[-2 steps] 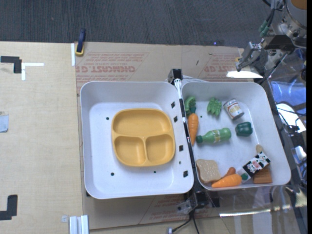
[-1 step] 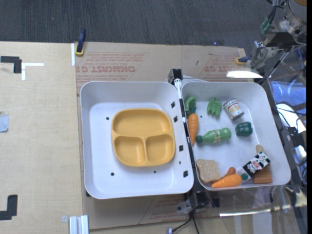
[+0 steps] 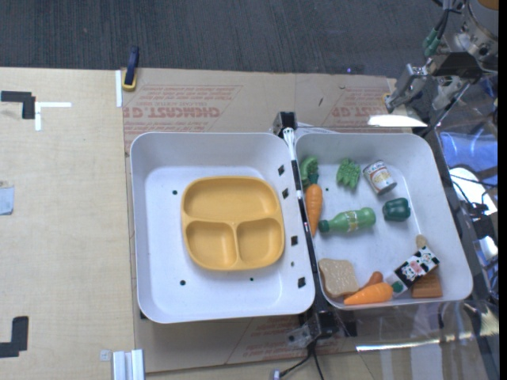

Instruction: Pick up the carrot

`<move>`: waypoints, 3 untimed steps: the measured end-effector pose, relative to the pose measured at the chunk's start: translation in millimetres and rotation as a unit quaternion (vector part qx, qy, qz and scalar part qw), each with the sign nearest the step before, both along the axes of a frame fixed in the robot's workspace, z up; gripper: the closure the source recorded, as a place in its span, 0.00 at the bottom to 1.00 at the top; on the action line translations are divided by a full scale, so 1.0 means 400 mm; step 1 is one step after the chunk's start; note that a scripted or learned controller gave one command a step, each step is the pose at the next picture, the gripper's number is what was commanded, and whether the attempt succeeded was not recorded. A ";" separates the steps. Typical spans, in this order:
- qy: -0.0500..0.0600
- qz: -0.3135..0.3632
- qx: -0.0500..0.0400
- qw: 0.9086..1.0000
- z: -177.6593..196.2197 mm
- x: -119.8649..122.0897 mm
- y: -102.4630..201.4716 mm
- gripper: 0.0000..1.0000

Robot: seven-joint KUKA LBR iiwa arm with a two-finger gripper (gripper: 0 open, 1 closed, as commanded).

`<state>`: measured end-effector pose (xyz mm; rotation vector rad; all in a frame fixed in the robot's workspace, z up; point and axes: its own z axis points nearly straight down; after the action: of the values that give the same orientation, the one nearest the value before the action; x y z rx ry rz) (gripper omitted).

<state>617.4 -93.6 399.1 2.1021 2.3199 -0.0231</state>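
The left bin holds a yellow divided plate. The carrot lies untouched at the left wall of the right bin. The claw hangs far right, above the worktop; I cannot tell its state. Everything remains to do.

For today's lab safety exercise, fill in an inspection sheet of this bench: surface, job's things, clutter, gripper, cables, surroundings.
Surface: cardboard bench top bearing two white bins.
Job's things: carrot in the right bin, against its left wall; a second carrot at the front.
Clutter: green bottle, can, bread slice, green pepper; yellow tray in the left bin.
Gripper: gripper above the right bin's far edge, apart from everything.
Cables: black cable at the front.
Surroundings: dark floor behind.
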 end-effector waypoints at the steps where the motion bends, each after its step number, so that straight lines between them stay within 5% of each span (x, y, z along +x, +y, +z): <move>1: -0.001 0.003 -0.002 1.000 0.020 0.005 0.000 1.00; 2: 0.000 0.003 -0.002 1.000 0.020 0.004 0.000 0.00; 3: -0.001 0.005 -0.004 1.000 0.041 0.009 0.000 1.00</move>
<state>621.0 -93.6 415.3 2.0861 2.3257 -0.0294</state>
